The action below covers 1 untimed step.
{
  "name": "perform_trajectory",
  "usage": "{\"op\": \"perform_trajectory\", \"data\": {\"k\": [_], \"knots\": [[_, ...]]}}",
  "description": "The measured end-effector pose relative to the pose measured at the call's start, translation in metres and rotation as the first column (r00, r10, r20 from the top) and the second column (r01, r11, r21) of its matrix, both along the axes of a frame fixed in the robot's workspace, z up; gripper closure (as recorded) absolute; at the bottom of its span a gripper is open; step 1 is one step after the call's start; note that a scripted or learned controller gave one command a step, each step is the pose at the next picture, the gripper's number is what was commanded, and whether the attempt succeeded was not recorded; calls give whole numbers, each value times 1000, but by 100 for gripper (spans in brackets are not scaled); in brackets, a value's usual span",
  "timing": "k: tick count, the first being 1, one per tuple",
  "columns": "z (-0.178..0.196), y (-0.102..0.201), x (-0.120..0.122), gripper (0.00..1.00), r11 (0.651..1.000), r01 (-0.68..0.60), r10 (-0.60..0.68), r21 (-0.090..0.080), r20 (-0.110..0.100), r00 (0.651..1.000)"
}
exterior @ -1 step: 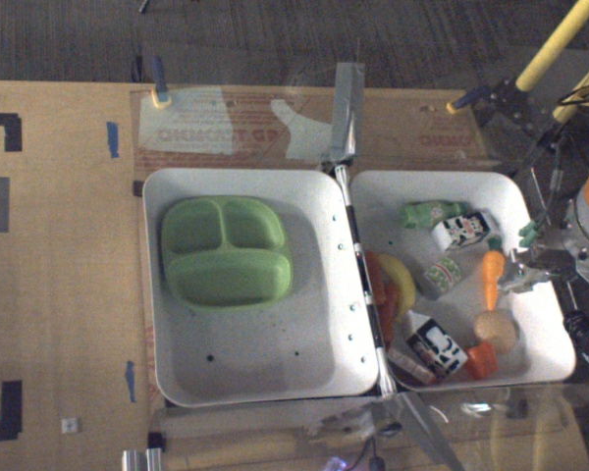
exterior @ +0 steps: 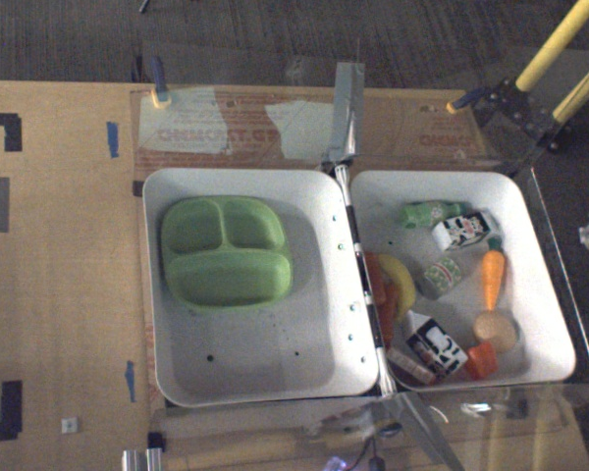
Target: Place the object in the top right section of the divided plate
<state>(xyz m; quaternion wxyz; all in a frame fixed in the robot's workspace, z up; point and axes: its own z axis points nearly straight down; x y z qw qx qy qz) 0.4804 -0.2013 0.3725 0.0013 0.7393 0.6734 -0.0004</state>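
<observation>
- I cannot tell whether my pincer is released or clenched, and nothing here tells me it grasps anything.
- The right bin [exterior: 540, 263], on the side I reach in from, holds a loose scatter of toy groceries. Any of them could be the object to move, and I cannot tell which one is meant.
- Near its far wall lies a green carton [exterior: 432, 213], and just beside it is a white carton with black patches [exterior: 463, 231].
- Below those, an orange carrot [exterior: 493, 275] points its green top toward the far wall. A small greenish packet [exterior: 442, 275] lies just to its left.
- A yellow banana [exterior: 398, 281] curves close to the wall shared with the other bin, against a red item [exterior: 376, 297] that I cannot make out.
- Toward the near wall sit a tan round piece [exterior: 495, 330], a red-orange piece [exterior: 481, 361] and a black-and-white box [exterior: 437, 346].
- The left bin [exterior: 275, 361] holds the green divided plate [exterior: 226, 273], which lies flat in the far half.
- The plate's top right section [exterior: 252, 226] has nothing in it, and the other two sections are bare as well.
- Both bins rest on a brown bench [exterior: 59, 292] marked with blue tape [exterior: 112, 137].
</observation>
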Motion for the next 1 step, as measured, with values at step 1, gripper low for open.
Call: {"op": "perform_trajectory", "data": {"k": [1], "knots": [[-33, 74, -1, 100, 964, 266, -266, 2, -5, 964]]}}
